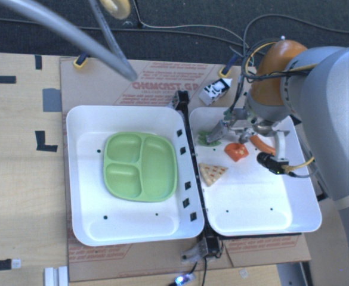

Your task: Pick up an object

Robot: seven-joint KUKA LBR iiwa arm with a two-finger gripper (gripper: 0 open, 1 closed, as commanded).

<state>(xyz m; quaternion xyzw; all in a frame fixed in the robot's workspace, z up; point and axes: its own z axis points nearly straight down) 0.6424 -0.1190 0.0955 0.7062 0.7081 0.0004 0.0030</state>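
My gripper (238, 131) hangs low over the back part of the right bin (263, 210), under the orange-banded wrist. Just below it lies a small red piece (236, 152). An orange carrot-like piece (262, 144) lies to its right, partly under the arm. A green leafy piece (207, 138) rests by the bin's left wall, close to the gripper's left side. A tan triangular wedge (212, 173) lies nearer the front, apart from the gripper. Nothing is visibly held.
The left bin (85, 210) holds a green divided plate (141, 165). A black divider (189, 159) runs between the bins. A small black-and-white object (215, 89) sits on the cardboard behind the right bin. Cables loop around the wrist.
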